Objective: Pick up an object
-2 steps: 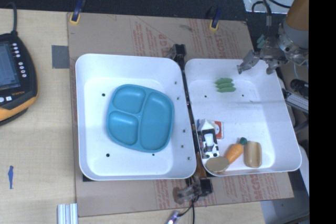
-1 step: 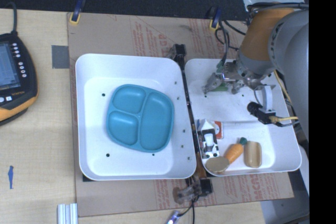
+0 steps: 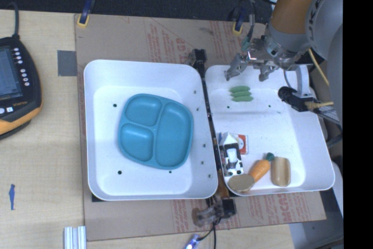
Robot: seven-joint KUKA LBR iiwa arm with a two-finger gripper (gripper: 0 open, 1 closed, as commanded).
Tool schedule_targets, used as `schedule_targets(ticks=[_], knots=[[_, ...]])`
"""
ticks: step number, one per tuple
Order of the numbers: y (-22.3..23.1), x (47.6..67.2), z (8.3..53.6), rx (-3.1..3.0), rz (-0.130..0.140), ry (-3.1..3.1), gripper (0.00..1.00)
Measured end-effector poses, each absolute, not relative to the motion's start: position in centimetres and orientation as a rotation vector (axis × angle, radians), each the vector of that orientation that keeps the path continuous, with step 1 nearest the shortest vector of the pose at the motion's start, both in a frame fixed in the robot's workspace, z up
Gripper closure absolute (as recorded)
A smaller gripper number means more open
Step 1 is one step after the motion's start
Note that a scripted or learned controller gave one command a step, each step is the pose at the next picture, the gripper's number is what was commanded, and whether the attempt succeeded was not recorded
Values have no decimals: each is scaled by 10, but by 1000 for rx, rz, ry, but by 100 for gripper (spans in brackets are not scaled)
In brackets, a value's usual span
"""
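Gripper [image 3: 250, 70] over far rim of right bin [image 3: 303, 125], fingers spread wide, nothing between them. Green pea pod [image 3: 240, 94] lies just below gripper on bin floor — bare white floor all around it. Near edge crowded: carrot [image 3: 260, 168], tan bread piece [image 3: 281, 171], round beige piece [image 3: 241, 183] and black-and-white toy [image 3: 232, 158] clustered against near rim and left wall. Left bin [image 3: 105, 125] holds blue divided plate [image 3: 156, 131], centred — open margin along every wall.
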State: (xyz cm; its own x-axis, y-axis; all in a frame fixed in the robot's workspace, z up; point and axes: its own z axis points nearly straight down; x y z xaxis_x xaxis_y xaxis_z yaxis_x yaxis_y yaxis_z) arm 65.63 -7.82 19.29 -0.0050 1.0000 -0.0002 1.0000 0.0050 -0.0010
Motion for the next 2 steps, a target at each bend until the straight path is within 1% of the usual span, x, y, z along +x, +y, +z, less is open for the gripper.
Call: schedule_targets(ticks=[1, 2], knots=[[-97, 655, 91, -2215, 7, -2222, 0], [-97, 656, 92, -2216, 5, -2224, 0]])
